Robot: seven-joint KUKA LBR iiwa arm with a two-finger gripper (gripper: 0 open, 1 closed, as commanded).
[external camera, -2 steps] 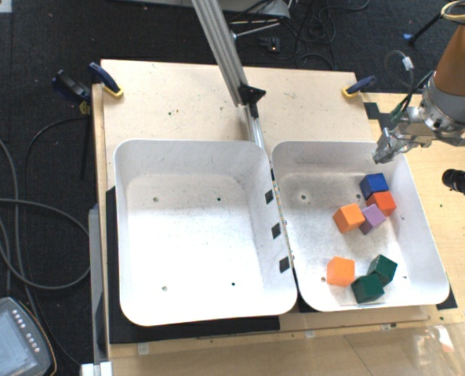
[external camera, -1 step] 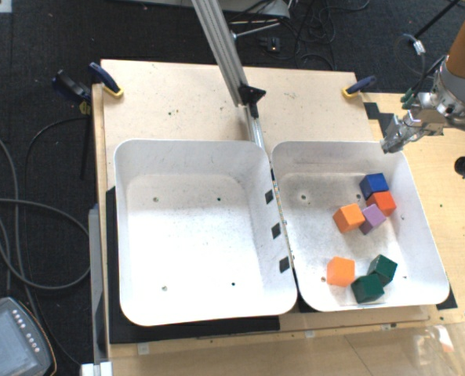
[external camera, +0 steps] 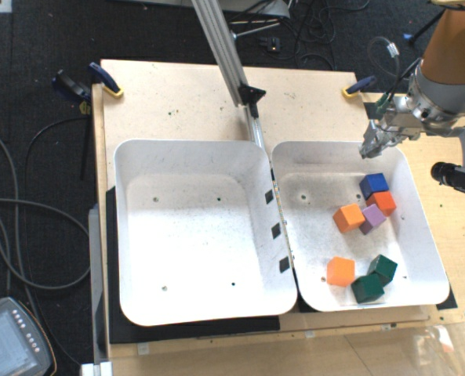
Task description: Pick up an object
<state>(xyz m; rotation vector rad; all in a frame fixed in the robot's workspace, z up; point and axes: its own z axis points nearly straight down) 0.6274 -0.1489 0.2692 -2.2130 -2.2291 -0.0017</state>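
Pale wooden bench (external camera: 193, 100), speckled surface, seen at a slant from above. Two shallow white bins lie side by side on it, touching along the middle. The left bin (external camera: 130, 233) sits nearer the bench's left edge; the right bin (external camera: 310, 163) reaches close to the right and front edges. A dark mat (external camera: 138, 331) shows under the left bin's front. Clamps grip the back corners: left clamp (external camera: 99, 81), right clamp (external camera: 357, 87).

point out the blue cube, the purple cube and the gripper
blue cube (external camera: 374, 184), camera view, on its top face
purple cube (external camera: 373, 215), camera view, on its top face
gripper (external camera: 371, 150), camera view, at its tip
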